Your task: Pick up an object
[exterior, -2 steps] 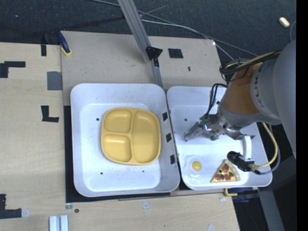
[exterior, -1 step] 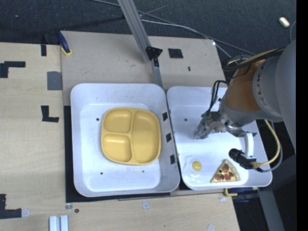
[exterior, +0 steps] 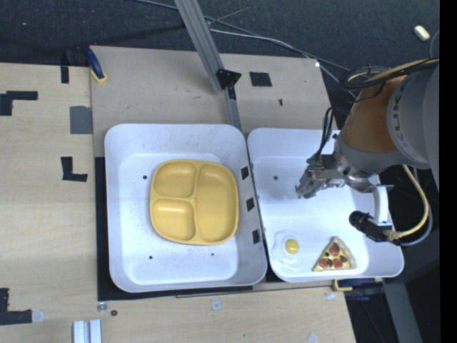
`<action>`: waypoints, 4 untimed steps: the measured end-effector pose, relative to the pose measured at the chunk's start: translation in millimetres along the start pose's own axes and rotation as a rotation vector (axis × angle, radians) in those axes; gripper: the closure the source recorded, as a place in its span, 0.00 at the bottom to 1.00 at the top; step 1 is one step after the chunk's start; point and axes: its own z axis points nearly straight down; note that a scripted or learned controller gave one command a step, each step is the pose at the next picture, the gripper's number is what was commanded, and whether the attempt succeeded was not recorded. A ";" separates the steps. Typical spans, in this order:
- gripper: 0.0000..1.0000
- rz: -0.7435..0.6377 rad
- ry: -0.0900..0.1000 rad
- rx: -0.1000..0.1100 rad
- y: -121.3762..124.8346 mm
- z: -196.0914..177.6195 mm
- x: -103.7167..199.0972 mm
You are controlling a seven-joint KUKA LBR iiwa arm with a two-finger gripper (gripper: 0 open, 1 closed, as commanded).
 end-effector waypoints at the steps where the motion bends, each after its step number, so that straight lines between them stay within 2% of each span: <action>1: 1.00 -0.001 0.000 -0.002 -1.2 -54.3 10.8; 2: 1.00 0.000 0.000 0.002 -1.1 -62.8 11.3; 4: 1.00 -0.005 0.001 0.004 9.7 -60.8 108.4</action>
